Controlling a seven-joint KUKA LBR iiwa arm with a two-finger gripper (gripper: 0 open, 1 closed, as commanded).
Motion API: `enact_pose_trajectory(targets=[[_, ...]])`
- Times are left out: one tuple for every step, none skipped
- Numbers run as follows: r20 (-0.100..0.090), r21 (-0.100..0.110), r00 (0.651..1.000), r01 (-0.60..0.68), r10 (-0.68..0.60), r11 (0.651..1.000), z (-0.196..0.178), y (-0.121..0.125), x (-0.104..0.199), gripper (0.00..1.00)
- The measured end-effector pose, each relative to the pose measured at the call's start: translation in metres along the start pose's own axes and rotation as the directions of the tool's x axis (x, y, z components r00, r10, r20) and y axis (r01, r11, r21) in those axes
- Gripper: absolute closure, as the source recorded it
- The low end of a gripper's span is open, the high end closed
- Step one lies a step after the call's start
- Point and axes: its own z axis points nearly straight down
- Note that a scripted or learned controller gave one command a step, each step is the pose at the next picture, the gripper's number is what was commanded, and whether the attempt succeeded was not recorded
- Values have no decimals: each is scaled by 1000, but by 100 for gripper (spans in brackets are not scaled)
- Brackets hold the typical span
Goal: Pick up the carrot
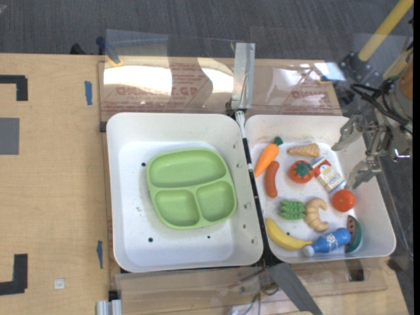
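Over the right bin's far edge, the gripper hangs with its two fingers spread apart and nothing between them. Well off to its left, across the bin, the carrot lies flat on the white floor near the wall that divides the two bins, its green top pointing up and away, its orange tip slanting down toward the divider. A red sausage lies just below it, close enough to crowd a careless grasp; a tomato and a cone lie between carrot and gripper. By its look the carrot is a toy: probably light, rigid and smooth-skinned, unlikely to be damaged by a squeeze but apt to slip or roll out of a loose pinch. The thick middle of the orange body, taken across its width, seems the soundest place to hold, since the taper toward the tip could let it squirt free. The left bin, farther from the gripper, carries a green plate.
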Motion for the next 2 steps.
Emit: enact_pose_trajectory(targets=[[-2, -3, 994, -107, 107, 994, 47, 71, -121, 0], [-4, -3, 989, 146, -146, 989, 95, 104, -111, 0]])
